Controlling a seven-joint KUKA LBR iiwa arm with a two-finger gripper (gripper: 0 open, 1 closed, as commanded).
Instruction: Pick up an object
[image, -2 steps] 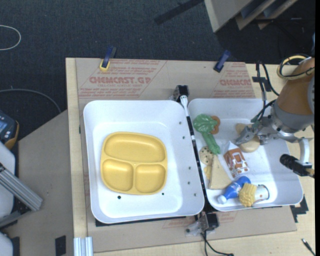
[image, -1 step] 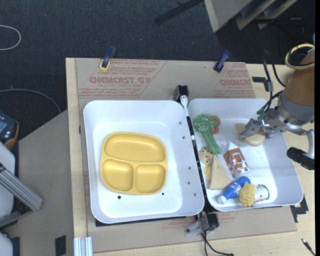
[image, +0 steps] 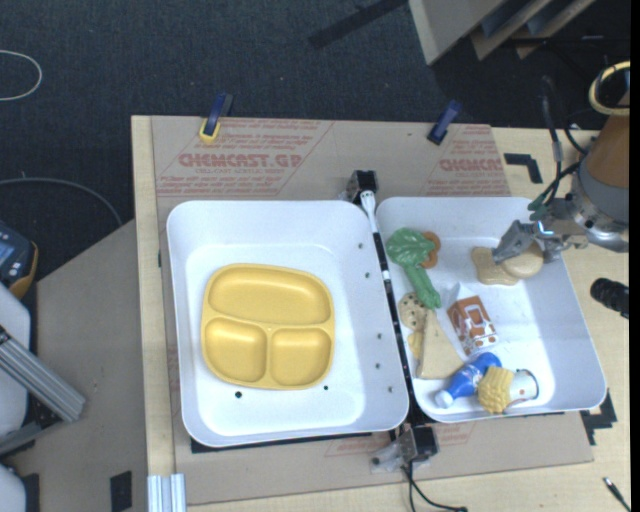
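Two white bins sit side by side; the left bin (image: 190, 300) holds one yellow tray (image: 268, 325); right of that tray, the gripper (image: 527, 243) sits on one tan bread piece (image: 505, 267); I cannot tell whether it is gripping it.

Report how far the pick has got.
Done: the gripper has reached the right bin, directly over the tan piece near its far edge. In hand: nothing visibly between its fingers. Left: grip and lift; the tan piece, the green toy and the blue bottle all lie in the bin.
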